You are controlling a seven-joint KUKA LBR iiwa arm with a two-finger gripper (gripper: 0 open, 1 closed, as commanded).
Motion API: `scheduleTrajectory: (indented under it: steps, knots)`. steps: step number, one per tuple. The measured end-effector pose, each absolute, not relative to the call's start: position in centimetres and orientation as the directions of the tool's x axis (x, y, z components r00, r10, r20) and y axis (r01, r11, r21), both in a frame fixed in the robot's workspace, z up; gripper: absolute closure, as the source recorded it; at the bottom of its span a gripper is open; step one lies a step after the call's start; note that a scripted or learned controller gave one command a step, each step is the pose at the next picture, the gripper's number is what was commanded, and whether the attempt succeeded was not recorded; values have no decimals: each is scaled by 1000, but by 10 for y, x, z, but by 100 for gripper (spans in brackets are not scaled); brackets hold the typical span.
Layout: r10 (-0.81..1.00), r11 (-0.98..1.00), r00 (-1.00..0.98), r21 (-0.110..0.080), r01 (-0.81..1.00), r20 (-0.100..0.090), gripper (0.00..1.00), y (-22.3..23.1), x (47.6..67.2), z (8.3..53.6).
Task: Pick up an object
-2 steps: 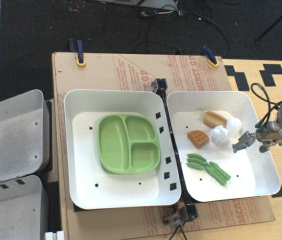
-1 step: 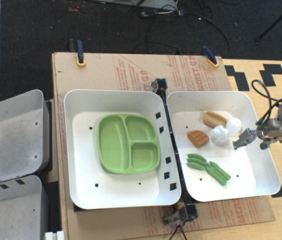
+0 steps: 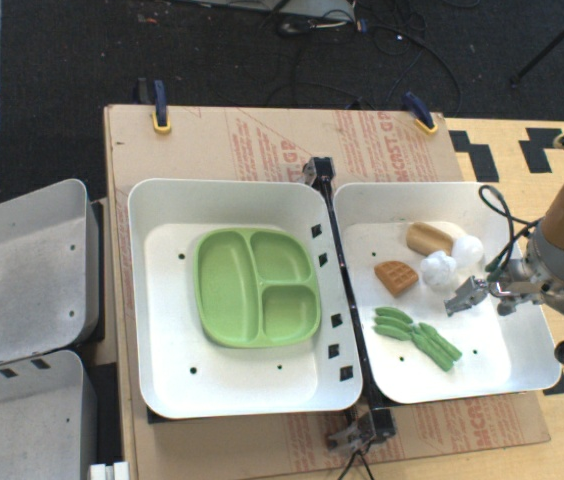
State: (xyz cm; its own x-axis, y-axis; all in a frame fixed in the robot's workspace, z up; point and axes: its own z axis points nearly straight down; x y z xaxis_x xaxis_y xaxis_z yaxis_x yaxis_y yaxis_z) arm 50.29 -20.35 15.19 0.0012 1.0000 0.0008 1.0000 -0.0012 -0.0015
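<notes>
The right bin (image 3: 522,363) holds a tan bread roll (image 3: 430,236), two white lumps (image 3: 450,260) touching each other, a brown waffle-like square (image 3: 396,276) and a bunch of green beans (image 3: 417,335). My gripper (image 3: 484,300) reaches in from the right and hangs over the bin's right half, just right of the white lumps and above the beans' far end. Its two fingers stand apart, open, with only white bin floor between them. It touches no object.
The left bin (image 3: 162,368) carries a green divided plate (image 3: 258,286). A black divider with clips (image 3: 337,278) runs between the bins. Both bins sit on a cardboard-covered bench (image 3: 252,138). Grey trays (image 3: 22,268) lie off to the left.
</notes>
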Motion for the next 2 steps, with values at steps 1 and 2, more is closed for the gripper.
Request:
scheduleTrajectory:
  steps: [1,2]
  knots:
    - [1000,-1,1,-2,1000,1,0,-203,503,100]
    - [1000,-2,2,0,1000,0,100,-203,503,111]
